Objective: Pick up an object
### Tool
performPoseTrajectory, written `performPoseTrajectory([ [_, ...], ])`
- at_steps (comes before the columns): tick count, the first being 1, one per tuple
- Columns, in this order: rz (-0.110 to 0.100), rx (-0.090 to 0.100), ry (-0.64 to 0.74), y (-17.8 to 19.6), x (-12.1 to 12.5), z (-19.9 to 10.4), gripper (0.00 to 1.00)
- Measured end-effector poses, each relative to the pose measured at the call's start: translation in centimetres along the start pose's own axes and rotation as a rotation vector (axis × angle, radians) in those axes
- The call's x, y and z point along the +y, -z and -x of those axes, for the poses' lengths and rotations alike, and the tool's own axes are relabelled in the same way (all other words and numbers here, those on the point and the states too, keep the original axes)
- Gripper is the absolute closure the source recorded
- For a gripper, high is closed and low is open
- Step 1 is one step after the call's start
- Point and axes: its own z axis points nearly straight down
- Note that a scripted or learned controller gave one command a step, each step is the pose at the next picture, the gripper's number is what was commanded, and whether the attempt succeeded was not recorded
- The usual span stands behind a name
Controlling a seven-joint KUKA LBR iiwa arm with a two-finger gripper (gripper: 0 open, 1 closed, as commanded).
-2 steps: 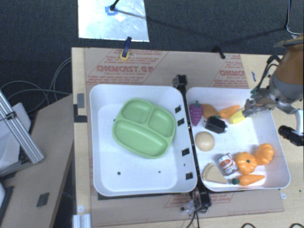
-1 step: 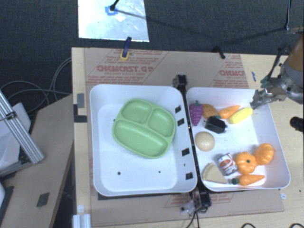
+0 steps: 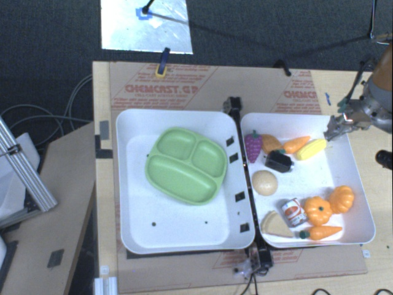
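Yellow toy corn cob (image 3: 311,148) lies in the right bin (image 3: 359,192), just beside the orange carrot (image 3: 295,144), with the gripper (image 3: 336,129) poised near its upper end. Finger state: cannot tell. It looks like light, rigid, smooth plastic, likely to roll; grasp across its middle.

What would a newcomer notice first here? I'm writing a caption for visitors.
The green divided plate lies alone in the left bin, the largest splash of colour. The right bin is crowded with toy food: corn, grapes, two pumpkins and a carrot. The gripper hangs at that bin's far right corner, beside the corn.
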Motion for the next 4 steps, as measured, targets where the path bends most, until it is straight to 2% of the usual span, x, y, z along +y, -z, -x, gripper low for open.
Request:
performPoseTrajectory([
  [3, -0.005, 0.003, 0.003, -1.2, -7.7, -16.0, 1.00],
  [4, -0.003, 0.003, 0.002, 0.2, -10.5, -18.3, 1.00],
])
